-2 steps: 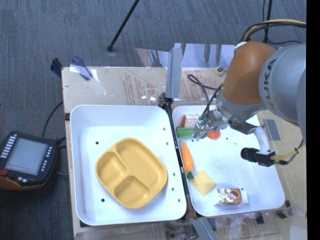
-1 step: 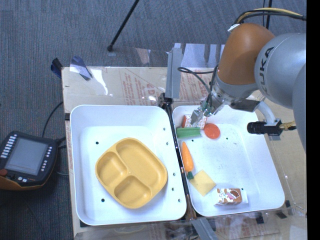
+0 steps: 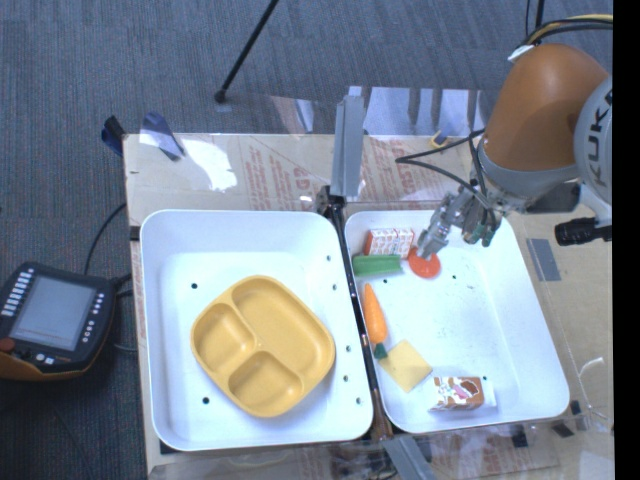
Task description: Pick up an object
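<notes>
1. Hovering in the right bin (image 3: 520, 308) near its far edge, the gripper (image 3: 433, 244) points down at a small red disc (image 3: 425, 265) directly beneath its tip.
2. Whether the pincer is wide or narrow, I cannot tell.
3. The arm (image 3: 540, 108) reaches in from the bin's far right corner.

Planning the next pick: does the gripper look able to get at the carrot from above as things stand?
Probably yes. The carrot lies uncovered in the right bin, apart from the cheese slice, with the gripper hovering farther back by the red piece. The bin's left wall runs close beside it.
</notes>
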You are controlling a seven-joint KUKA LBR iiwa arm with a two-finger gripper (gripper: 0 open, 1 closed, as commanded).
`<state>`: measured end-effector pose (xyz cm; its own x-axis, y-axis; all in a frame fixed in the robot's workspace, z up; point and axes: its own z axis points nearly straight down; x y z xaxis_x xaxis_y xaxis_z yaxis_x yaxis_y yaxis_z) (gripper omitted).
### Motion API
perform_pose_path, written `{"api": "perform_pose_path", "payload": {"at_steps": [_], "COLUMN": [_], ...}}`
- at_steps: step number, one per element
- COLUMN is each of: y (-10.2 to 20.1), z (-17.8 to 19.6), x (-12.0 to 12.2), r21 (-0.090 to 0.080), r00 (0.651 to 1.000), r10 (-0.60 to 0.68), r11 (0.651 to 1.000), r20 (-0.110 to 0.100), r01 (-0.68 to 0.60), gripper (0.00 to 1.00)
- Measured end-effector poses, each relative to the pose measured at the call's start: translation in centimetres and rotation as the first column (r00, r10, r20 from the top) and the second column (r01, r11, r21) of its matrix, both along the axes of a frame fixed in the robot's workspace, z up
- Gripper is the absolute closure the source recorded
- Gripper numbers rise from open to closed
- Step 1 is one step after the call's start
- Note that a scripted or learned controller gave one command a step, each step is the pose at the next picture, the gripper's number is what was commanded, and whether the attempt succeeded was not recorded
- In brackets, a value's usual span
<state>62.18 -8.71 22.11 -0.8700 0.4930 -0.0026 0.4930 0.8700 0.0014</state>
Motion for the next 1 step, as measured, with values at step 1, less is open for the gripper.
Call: {"api": "perform_pose_path", "payload": {"at_steps": [1], "y": [0.07], "z": [-2.42], "x": [-0.05], "r21": [0.001], "r00": [1.000], "r10": [0.005], "r11": [1.000], "r20": [-0.005], "r01": [-0.005], "gripper": [1.00]}}
